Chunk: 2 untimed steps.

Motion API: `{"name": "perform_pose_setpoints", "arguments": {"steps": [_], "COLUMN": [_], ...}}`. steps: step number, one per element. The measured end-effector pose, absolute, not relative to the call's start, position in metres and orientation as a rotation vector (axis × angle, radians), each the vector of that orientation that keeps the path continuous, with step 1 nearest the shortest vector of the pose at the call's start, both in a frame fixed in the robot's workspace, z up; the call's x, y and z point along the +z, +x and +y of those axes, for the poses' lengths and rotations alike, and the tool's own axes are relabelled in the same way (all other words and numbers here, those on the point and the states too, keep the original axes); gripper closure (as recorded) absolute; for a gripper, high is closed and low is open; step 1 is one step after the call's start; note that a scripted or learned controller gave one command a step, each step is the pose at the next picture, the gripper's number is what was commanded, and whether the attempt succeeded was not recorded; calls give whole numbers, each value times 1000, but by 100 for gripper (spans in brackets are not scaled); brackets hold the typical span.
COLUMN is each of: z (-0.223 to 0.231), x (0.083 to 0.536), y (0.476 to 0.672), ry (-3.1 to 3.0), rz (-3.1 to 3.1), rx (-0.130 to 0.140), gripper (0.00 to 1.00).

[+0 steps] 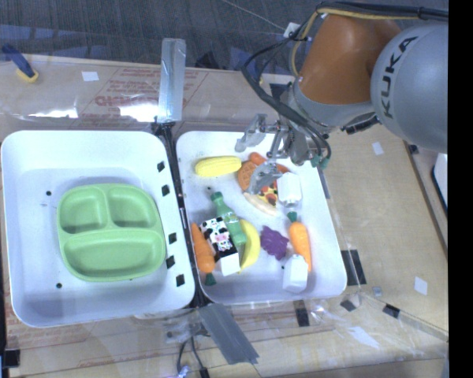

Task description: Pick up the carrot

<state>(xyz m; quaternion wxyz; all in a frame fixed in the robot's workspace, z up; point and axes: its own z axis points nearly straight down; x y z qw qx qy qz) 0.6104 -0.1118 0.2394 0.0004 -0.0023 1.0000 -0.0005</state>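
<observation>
Carrot (299, 241) lies near right bin's (331, 242) right wall, by purple toy (273, 244), ungrasped | second orange piece (202, 249) at left wall, I can't say which counts | claw (277, 157) over pizza slice (262, 187), can't tell its state | pick left | cardboard-covered surface (378, 203), dark floor beyond
</observation>
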Motion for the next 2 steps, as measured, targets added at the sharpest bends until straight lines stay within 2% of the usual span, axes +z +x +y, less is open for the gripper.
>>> {"name": "perform_pose_setpoints", "arguments": {"steps": [1,2], "z": [-155,-208], "x": [128,94], "y": [579,572], "ry": [-75,-456], "rz": [3150,3107], "rx": [3,-1], "gripper": [0,0]}}
